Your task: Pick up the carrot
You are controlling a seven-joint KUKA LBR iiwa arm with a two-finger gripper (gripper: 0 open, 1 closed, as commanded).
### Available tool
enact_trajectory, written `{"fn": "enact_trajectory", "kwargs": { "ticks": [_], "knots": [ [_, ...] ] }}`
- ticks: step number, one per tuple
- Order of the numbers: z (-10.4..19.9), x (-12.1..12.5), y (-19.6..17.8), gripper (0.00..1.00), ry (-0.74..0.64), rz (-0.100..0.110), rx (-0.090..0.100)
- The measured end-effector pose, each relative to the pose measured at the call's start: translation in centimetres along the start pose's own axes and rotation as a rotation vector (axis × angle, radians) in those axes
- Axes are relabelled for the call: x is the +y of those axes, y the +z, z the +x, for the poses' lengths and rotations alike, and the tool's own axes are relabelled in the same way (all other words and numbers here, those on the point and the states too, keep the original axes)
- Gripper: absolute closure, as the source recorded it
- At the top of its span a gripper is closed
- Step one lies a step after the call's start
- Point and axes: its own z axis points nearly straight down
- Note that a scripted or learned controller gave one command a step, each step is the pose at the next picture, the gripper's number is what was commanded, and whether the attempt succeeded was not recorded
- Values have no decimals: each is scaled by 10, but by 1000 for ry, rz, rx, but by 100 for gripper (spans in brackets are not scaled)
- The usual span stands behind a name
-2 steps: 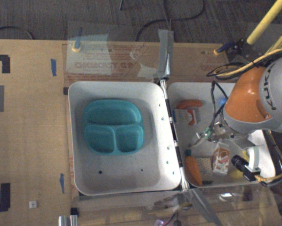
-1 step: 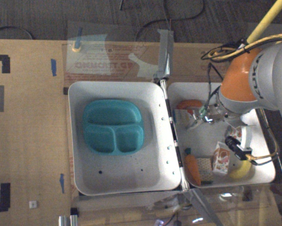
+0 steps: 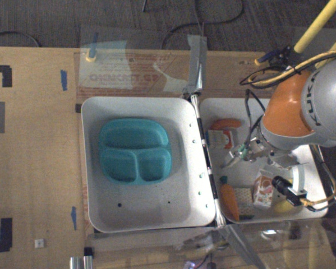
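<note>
1. Carrot (image 3: 229,200) lies along the left wall of the right bin (image 3: 319,214), front corner, green end away from the front. Nothing gripping it.
2. Gripper (image 3: 242,152) hangs mid-bin, behind the carrot, apart from it; can't tell its opening.
3. Teal tray (image 3: 135,150) sits in the left bin (image 3: 95,167), out of the way.

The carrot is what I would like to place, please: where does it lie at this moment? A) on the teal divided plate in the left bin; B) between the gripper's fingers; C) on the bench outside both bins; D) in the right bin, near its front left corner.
D: the carrot lies on the floor of the right bin by its front left corner, apart from the gripper above it.
</note>
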Motion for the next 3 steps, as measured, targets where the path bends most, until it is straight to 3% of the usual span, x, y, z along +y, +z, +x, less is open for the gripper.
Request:
{"fn": "enact_trajectory", "kwargs": {
  "ticks": [1, 2, 3],
  "knots": [
    [-3, 1, -9, 100, 4, -3, -4],
    [72, -18, -95, 100, -570, 8, 9],
    [138, -1, -95, 100, 48, 13, 5]
  ]
}}
